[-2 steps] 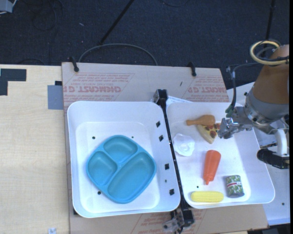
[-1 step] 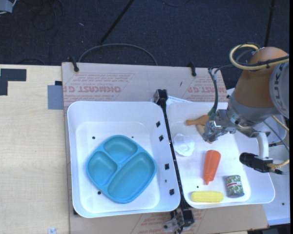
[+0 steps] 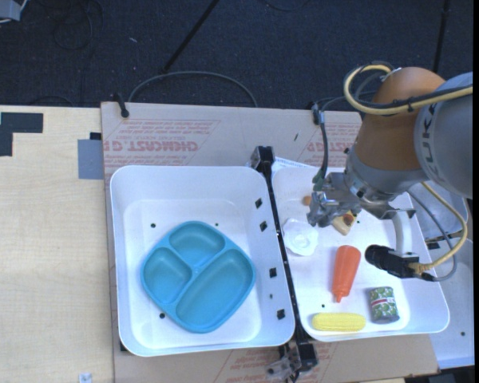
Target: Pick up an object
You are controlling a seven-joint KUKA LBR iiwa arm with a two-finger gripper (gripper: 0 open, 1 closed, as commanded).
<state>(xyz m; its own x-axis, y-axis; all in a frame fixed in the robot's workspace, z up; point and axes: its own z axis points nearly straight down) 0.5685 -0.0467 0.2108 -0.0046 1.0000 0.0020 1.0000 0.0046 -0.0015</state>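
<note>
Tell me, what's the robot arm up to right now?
Gripper low over right white bin, far end. Orange plastic carrot, yellow corn cob lying loose.

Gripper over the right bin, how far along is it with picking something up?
Done: the arm has reached into the right bin, and the gripper sits low at its upper left. In hand: nothing visibly held; a small tan object lies right beside it. Left: the carrot, corn cob, green can and clear cup rest on the bin floor, so a grasp and lift remain.
</note>
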